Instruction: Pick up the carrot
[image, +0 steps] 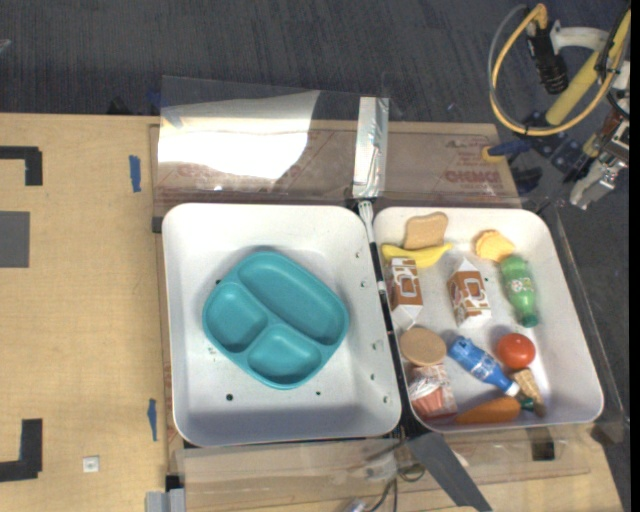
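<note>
The carrot (487, 411) is an orange, tapered piece lying flat along the front wall of the right bin (570, 300). It lies just in front of a blue bottle (480, 364) and beside a clear packet of red pieces (433, 392). The arm's end, wrapped in yellow cables, sits at the top right corner of the view. The gripper (590, 185) is outside the bin's far right corner and far from the carrot.
The right bin also holds a tomato (516, 351), a green bottle (518, 288), two brown cartons (469, 293), a round brown disc (423, 347), a banana (420, 256) and a bread slice (427, 230). A teal divided plate (275, 317) lies in the left bin (190, 250).
</note>
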